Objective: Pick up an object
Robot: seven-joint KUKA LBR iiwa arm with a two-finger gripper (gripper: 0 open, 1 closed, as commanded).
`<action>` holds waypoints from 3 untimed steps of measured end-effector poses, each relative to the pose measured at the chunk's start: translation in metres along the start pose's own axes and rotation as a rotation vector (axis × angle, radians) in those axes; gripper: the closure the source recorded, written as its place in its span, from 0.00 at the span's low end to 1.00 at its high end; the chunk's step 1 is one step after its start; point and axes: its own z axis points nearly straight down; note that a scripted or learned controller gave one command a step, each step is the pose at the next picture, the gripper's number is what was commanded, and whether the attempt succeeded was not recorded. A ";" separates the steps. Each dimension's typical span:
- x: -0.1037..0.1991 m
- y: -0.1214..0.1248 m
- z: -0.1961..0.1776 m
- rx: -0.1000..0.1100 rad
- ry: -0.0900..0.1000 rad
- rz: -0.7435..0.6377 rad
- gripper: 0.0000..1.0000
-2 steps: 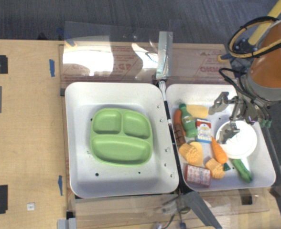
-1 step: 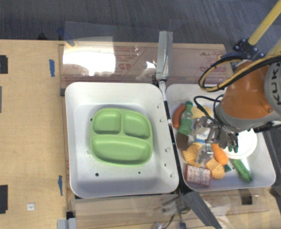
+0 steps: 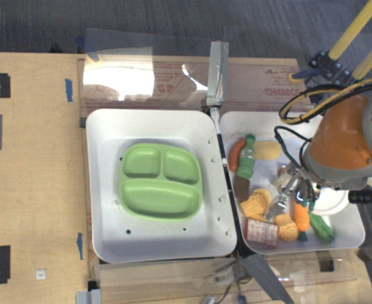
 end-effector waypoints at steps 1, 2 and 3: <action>0.031 0.003 0.001 0.000 -0.001 -0.514 0.00; 0.038 -0.011 -0.044 0.001 0.005 -0.623 0.00; 0.017 0.018 0.001 0.001 0.001 -0.543 0.00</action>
